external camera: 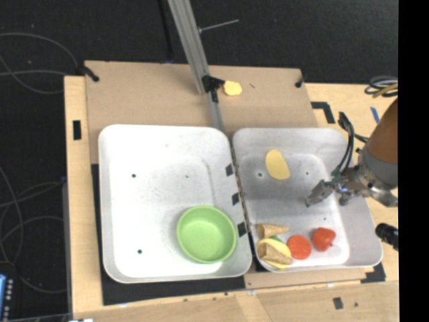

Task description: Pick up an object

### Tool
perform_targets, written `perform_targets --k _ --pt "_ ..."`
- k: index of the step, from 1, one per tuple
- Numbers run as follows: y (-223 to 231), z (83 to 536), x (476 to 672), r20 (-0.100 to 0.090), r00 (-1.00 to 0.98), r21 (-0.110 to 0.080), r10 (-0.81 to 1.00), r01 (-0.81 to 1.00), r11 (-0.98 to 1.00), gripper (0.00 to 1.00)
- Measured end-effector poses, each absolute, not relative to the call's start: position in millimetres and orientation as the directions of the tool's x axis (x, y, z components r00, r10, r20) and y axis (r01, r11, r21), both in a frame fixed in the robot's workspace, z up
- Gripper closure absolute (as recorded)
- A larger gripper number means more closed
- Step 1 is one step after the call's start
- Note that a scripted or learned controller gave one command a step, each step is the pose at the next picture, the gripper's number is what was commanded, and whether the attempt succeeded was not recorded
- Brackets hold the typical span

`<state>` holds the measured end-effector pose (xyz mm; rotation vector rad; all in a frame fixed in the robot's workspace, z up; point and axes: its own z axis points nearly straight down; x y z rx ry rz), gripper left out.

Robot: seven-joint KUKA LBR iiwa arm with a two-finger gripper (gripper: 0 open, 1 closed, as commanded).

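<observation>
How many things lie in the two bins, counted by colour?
Green: 1, the bowl in the left bin.
Yellow: 1, the oval piece in the right bin.
Red or orange: 2, the tomato and the strawberry.
Tan: 2, the cone and the wedge.
Total: 6

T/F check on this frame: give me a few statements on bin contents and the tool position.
1. The green bowl sits in the left bin. True.
2. The yellow piece lies in the right bin. True.
3. The tool is over the left bin. False: it is over the right bin.
4. The red items lie at the right bin's far edge. False: they are near its front edge.
</observation>
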<state>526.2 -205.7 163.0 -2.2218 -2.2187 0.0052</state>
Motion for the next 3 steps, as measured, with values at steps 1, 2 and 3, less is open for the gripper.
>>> perform_targets --k 1,2,3 --pt "-215 109 531.7 -0.002 0.001 -0.004 1.0 1.0 -0.001 0.0" --pt "-215 123 533.8 -0.002 0.004 0.005 1.0 1.0 -0.004 1.0" --pt "-215 186 530.1 -0.002 -0.004 0.008 1.0 1.0 0.004 1.0"
